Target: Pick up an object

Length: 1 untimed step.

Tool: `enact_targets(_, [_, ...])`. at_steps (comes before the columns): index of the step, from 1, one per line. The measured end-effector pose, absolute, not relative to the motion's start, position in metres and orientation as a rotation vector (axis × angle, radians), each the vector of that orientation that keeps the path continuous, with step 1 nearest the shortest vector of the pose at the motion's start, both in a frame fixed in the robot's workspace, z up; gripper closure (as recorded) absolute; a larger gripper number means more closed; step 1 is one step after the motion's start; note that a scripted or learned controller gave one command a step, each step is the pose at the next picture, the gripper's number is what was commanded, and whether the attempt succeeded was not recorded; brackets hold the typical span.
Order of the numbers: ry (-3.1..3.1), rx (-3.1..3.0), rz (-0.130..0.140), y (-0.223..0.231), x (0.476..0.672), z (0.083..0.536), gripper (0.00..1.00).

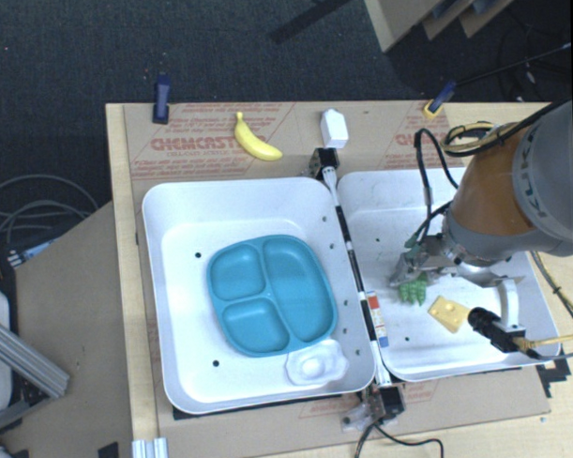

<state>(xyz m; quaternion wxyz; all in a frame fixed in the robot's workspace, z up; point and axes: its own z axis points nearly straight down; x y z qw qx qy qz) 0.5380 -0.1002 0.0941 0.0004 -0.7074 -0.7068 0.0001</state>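
gripper [417, 270] is positioned over green object [412, 290] in right bin [389, 206]; claw state cannot be told. yellow piece [448, 313] lies nearby.

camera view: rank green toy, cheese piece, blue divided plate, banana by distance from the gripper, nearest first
1. Green toy, right bin, right at the gripper.
2. Cheese piece, right bin, just toward the front edge.
3. Blue divided plate, left bin.
4. Banana, on the cardboard behind the left bin.
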Motion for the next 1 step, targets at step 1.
enact_targets(1, [-2.223, -2.220, -0.003, -0.0268, 0.5511, 0.1851, 1.00])
